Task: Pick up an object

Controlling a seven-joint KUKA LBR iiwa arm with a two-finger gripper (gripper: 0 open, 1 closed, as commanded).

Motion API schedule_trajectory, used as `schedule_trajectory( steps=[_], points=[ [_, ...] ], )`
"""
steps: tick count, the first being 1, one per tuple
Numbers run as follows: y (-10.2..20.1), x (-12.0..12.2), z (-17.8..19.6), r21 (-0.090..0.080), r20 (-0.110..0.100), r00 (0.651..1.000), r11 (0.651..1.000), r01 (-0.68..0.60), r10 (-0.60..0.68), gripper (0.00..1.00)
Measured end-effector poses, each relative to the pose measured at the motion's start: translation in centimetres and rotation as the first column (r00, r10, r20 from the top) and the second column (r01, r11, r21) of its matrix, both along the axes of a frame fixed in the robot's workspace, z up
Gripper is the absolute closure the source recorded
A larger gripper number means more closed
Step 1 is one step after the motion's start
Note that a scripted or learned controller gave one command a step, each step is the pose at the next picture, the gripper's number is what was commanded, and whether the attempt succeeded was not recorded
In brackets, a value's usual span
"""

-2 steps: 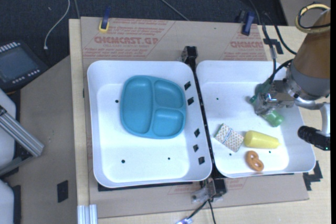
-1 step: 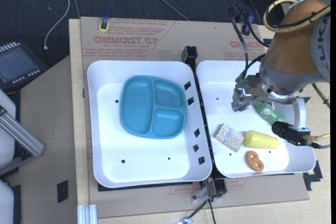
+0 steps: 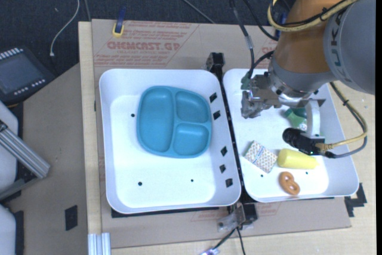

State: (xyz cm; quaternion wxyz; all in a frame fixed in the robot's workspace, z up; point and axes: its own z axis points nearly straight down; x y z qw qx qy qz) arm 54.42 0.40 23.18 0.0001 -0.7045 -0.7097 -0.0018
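Observation:
My gripper (image 3: 253,106) hangs over the upper left part of the right bin (image 3: 340,179), with nothing visible between its fingers. Below it in that bin lie a white patterned packet (image 3: 261,156), a yellow block (image 3: 296,159) and a brown pretzel-shaped piece (image 3: 289,183). A green object (image 3: 295,114) lies partly hidden under the wrist. The packet is a short way below the fingertips, apart from them.
The left bin (image 3: 119,176) holds a blue divided plate (image 3: 173,121). A row of black clips runs along the wall between the two bins. Cables lie on the dark floor beyond the bench.

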Motion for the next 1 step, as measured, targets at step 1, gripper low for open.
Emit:
schedule_trajectory(
  steps=[1],
  points=[
    [5.22,0.87,-1.4,-0.002,-0.002,1.0,1.0,0.003,-0.003,1.0]
  ],
)
